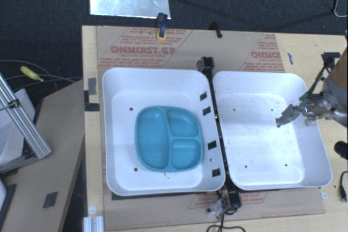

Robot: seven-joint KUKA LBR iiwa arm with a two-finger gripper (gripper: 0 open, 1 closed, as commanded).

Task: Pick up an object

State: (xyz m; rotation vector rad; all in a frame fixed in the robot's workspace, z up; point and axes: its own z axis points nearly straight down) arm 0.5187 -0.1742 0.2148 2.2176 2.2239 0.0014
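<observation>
A pale blue, three-compartment plastic plate (169, 138) is seen lying flat in the left shallow white plastic bin (117, 89), set toward the bin's near side and slightly right of centre; it is judged to be the thing meant to be picked up, being the one loose object laid within the arm's reach; a small whitish mark is glimpsed at the plate's near rim, but what it is cannot be made out. Between the bins a row of dark clips or tabs (209, 127) is set along the shared edge, presumably so that the two are kept side by side. The right shallow white plastic bin (261, 171) is marked by faint scuffs and a few dark specks; whether these are holes or dirt cannot be told. At the far right, the two-finger gripper (285, 118) is held low over that bin's right half, well apart from the plate; nothing is seen between its fingers; whether the jaws are parted or closed cannot be told, as the tip is small and blurred, and the arm behind it is cut off by the frame.
</observation>
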